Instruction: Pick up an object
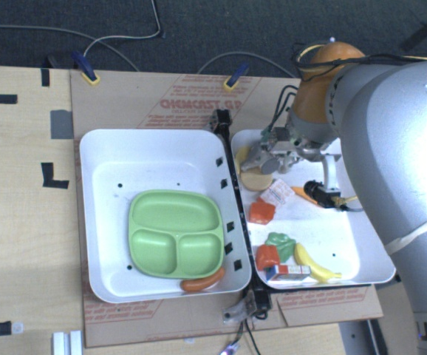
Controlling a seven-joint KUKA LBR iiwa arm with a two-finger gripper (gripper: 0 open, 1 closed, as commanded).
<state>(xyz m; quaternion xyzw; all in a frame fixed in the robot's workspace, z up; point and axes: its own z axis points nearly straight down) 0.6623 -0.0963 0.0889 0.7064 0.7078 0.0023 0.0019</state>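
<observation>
Over the right bin [361,268], the hand [267,156] is hovering at the far-left corner above a tan round object [255,180]; cannot tell its grip state. Left bin [103,198] is holding a green divided plate [176,233].

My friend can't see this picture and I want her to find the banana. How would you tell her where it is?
Look at the right white bin, the one the grey arm reaches into, and go to its front corner, nearest the camera. The banana lies there, just right of a green toy and a red block. It is the one long, curved, bright yellow thing in that cluster.
</observation>
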